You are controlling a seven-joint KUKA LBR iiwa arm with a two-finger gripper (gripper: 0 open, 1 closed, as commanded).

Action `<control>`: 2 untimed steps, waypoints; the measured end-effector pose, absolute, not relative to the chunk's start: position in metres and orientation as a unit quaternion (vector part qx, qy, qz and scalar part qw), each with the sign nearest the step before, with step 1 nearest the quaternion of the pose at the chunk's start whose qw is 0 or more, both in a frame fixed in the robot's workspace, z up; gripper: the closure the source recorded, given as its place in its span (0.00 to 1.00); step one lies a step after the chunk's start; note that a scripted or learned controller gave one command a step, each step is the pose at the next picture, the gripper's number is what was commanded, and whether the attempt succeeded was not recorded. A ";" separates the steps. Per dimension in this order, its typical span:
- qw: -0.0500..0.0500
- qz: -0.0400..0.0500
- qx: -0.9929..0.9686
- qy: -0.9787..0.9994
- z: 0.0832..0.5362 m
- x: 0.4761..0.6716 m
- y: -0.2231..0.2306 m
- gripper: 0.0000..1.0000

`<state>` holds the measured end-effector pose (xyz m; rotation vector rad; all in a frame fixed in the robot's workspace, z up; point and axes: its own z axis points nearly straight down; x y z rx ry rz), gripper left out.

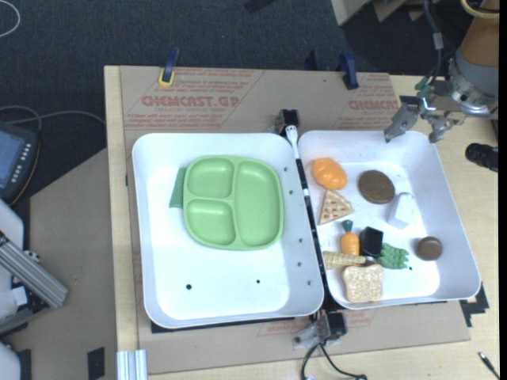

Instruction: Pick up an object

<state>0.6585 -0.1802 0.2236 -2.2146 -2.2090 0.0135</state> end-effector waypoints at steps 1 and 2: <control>0.000 0.000 -0.707 -0.707 0.233 0.661 -0.180 0.00; 0.003 0.002 -0.707 -0.707 0.174 0.658 -0.172 0.00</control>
